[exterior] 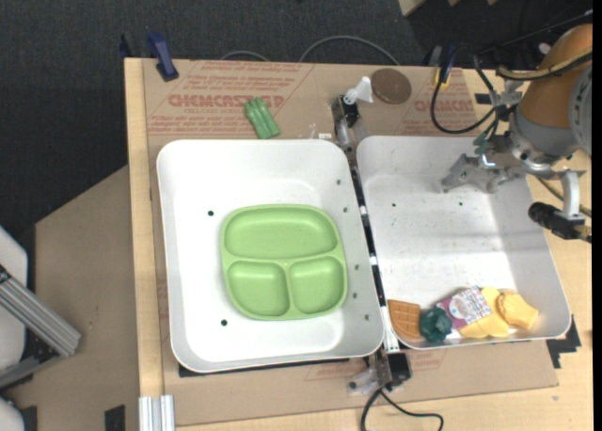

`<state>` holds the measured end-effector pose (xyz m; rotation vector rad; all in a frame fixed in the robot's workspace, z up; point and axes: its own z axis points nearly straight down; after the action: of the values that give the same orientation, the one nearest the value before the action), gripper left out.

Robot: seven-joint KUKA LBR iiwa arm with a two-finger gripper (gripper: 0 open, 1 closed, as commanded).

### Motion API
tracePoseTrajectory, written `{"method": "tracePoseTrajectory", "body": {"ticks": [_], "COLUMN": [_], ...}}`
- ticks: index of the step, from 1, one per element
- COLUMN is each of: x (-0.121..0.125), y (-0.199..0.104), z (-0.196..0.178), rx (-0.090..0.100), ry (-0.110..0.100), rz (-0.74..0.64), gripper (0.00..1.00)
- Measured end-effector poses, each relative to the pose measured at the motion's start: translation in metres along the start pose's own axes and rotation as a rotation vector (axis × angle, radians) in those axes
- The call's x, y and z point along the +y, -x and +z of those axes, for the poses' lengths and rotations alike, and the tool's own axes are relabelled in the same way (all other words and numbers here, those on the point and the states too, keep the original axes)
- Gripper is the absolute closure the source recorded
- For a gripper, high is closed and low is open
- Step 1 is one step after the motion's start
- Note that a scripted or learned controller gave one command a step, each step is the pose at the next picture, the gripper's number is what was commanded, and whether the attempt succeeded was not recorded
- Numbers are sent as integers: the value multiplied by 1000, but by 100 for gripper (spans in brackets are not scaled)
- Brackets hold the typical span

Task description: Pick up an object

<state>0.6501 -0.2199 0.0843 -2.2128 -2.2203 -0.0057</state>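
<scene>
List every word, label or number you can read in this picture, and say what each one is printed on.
"CHEMCAST GP", in red, on the brown paper-covered board behind the left bin; the last letters are unsure.
Further red print lies along the board's back edge and behind the right bin: too faint to read.
The pink packet among the items at the right bin's front edge bears print too small to read.

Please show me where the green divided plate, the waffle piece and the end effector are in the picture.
green divided plate [282, 261]: camera view, on its middle ridge.
waffle piece [403, 318]: camera view, on its top face.
end effector [475, 173]: camera view, midway between its fingertips.
</scene>
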Motion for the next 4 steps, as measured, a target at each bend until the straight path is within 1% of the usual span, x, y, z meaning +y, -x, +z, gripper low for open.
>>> {"method": "tracePoseTrajectory", "body": {"ticks": [1, 2, 3, 4], "x": [-67, -81, -99, -14], "y": [1, 4, -1, 3], "z": [-1, -56, 2, -38], "rx": [-2, -10, -3, -12], "ry": [-1, 9, -2, 14], "rz": [3, 4, 3, -1], "gripper": [0, 0, 0, 0]}}
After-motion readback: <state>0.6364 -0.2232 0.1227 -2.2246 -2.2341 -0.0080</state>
